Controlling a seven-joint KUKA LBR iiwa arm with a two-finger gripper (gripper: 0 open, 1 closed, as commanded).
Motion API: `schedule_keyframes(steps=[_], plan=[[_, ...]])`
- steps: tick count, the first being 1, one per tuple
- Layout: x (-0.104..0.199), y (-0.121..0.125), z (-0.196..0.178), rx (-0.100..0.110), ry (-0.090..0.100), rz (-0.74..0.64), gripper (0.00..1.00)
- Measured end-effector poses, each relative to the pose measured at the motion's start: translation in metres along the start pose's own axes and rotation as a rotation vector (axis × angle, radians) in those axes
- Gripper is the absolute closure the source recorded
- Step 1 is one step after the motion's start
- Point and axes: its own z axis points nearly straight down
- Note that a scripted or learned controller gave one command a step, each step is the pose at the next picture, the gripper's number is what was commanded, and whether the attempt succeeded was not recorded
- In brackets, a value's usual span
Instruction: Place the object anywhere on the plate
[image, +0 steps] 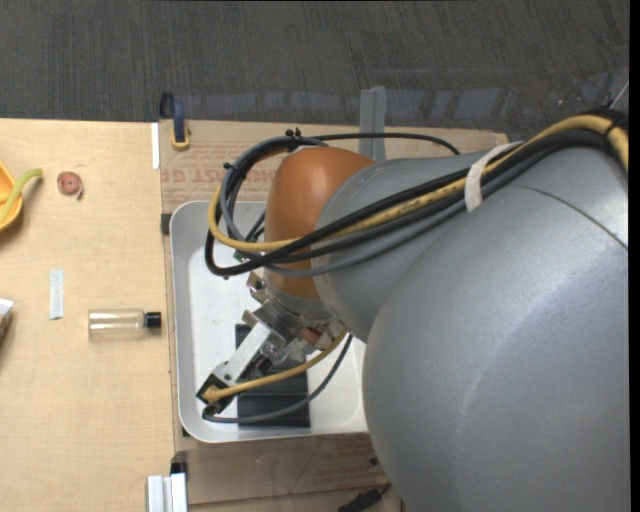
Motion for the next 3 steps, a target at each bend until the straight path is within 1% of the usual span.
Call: schedule_keyframes(steps=[1,2,3], plan=[[0.053,0.056,0.009,0.001,-0.002,0.025,1.0],[0.004,0.005,0.048,0.002,-0.002,0.074,1.0],[0.074,0.079,0.071,0.001,-0.001,-0.072,1.0]])
